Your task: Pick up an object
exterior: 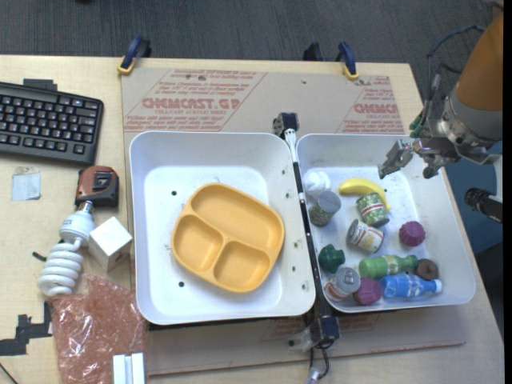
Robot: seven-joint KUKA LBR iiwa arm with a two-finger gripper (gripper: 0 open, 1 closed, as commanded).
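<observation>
My fingers (410, 157) hang over the far right corner of the right bin (458, 250), above its rim, and they are spread apart with nothing between them. The dark tips point down and to the left, toward the banana (362, 188), which lies just inside the bin near its far wall.

Taking that banana as my landmark: a white bottle (317, 183) lies just to its left, against the wall the two bins share. Below the bottle stands a grey can (325, 209). Directly below the banana sits a small can with a green and white label (372, 210), and under that another can lying tilted (366, 236); I cannot read the writing on either. To the right of these is a purple round fruit (412, 233). Further toward the near wall lie a dark green piece (330, 257), a green bottle (387, 265), a blue bottle (410, 287), a silver-topped can (345, 282), a magenta ball (369, 292) and a brown ring (428, 270).

Far left of the banana, the left bin (152, 214) holds a yellow divided plate (228, 238) with three compartments.

Both bins rest on a brown board (200, 98) printed in red with "CHEMCAST. G P"; the smaller lines beneath are too fine to read. On the tabletop (48, 62) beyond the left bin are a black keyboard (48, 121), a tape measure (98, 186), a spiral light bulb (66, 254) and a white cube (110, 241).
</observation>
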